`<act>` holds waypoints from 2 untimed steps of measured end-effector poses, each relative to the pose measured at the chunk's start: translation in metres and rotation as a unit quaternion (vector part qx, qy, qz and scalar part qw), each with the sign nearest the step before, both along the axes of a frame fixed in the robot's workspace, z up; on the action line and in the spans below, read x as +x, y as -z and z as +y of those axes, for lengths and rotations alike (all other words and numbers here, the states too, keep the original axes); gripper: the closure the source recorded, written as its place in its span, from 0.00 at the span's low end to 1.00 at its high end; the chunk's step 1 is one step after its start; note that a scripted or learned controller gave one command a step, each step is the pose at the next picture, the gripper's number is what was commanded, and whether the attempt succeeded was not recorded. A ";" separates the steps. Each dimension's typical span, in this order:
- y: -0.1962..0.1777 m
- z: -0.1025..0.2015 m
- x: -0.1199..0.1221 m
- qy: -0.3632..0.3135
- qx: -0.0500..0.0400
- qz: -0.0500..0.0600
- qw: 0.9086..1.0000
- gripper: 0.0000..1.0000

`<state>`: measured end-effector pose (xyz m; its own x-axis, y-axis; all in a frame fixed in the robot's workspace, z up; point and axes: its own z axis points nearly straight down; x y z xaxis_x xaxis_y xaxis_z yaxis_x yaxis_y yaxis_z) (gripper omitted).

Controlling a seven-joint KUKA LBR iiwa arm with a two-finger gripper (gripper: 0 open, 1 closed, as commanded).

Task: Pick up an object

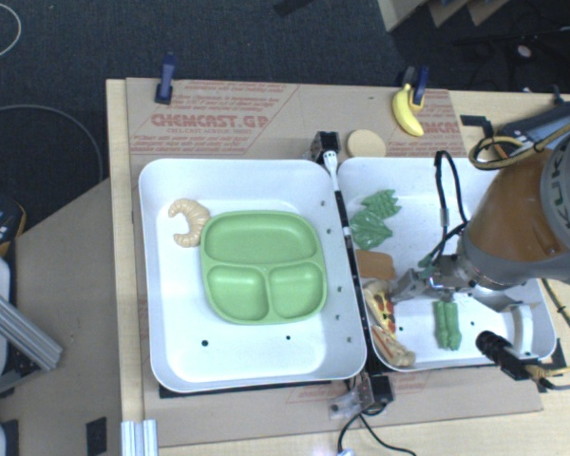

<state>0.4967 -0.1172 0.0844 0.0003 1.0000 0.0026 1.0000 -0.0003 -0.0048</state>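
Note:
In the right bin (413,180) lie a green leafy toy (373,215), a brown piece (374,265), a flat slice-shaped toy with red and yellow topping (388,329) and a green ridged stick (446,324). My gripper (416,284) hangs low over the middle of this bin. It is just right of the brown piece and just above the green stick. I see nothing held in it. The arm's grey and orange wrist (518,226) covers the bin's right part.
The left bin (171,331) holds a green divided plate (263,265) and a tan croissant toy (189,220) at its upper left. Behind the bins, a toy banana (408,112) and a tan disc (366,143) lie on the board. Black cables (445,190) loop over the right bin.

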 end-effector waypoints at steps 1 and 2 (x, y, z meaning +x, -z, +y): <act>-0.011 -0.002 0.003 0.001 -0.002 -0.003 1.000 1.00; -0.001 0.026 -0.018 0.000 -0.002 -0.003 1.000 1.00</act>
